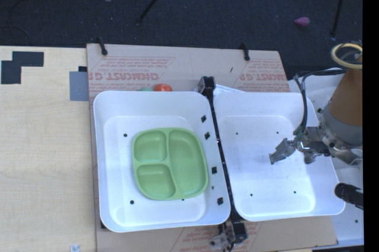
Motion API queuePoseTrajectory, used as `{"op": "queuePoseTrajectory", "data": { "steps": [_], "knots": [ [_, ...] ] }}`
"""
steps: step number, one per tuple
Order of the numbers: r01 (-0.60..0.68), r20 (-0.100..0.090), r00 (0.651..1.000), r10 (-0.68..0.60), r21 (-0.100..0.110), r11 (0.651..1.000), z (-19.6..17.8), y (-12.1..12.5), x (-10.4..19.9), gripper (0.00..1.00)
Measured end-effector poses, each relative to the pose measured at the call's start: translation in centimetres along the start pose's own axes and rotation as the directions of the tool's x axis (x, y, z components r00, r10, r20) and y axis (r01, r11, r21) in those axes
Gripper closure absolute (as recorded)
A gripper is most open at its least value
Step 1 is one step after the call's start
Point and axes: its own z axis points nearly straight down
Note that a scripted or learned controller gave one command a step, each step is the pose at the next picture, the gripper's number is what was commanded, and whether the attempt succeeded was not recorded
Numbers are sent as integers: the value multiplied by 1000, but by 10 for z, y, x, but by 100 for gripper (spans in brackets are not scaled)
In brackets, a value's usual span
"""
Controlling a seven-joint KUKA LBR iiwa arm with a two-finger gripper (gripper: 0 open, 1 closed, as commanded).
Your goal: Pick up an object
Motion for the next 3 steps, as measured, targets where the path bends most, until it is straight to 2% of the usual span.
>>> {"op": "queuePoseTrajectory", "data": {
  "steps": [1,2,3],
  "knots": [
    [1,1,1000,-1,-8,1000,-4,2,0,0],
    [2,0,1000,-2,-3,1000,48,-2,10,0],
    [1,0,1000,-1,-4,1000,92,1,9,0]
  ]
}}
